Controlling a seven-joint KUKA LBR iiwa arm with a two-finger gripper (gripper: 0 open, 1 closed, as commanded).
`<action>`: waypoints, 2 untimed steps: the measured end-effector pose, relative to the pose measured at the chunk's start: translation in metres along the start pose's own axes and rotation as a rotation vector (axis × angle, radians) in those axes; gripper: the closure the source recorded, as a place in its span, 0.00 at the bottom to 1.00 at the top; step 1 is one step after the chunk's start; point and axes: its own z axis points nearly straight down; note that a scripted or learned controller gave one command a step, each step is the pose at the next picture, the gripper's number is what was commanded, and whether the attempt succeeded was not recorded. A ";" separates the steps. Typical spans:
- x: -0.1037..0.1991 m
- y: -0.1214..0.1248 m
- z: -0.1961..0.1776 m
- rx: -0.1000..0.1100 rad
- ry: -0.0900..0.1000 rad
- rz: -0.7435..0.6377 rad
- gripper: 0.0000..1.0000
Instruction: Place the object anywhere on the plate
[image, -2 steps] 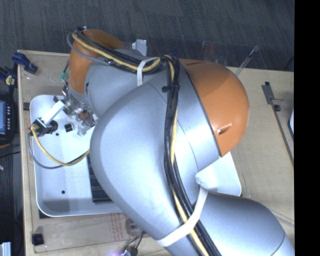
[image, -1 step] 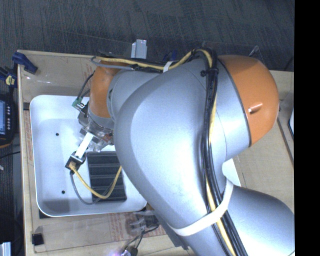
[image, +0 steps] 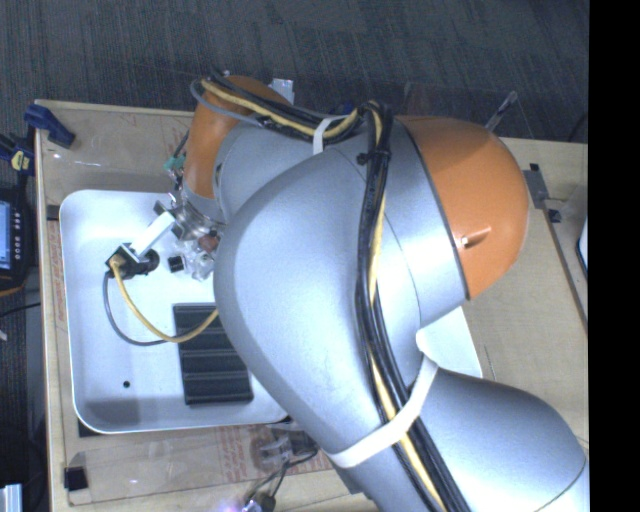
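My gripper hangs low over the upper middle of the left white bin, below the orange wrist band. A white bracket with a small black part sticks out from it to the left, and a yellow cable loops down from there. Just below the gripper, a dark ribbed rectangular slab lies flat on the bin floor; it may be the plate. A tiny dark piece sits beside the gripper's tip. I cannot make out any object between the fingers.
The grey arm covers the right side of the left bin and nearly all of the right bin. A small black speck lies on the bin floor at the lower left. The wooden bench edge carries blue clamps at the far left.
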 end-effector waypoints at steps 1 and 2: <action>-0.002 0.008 -0.136 0.002 0.003 -0.810 1.00; -0.048 -0.051 -0.025 0.006 -0.004 -0.962 1.00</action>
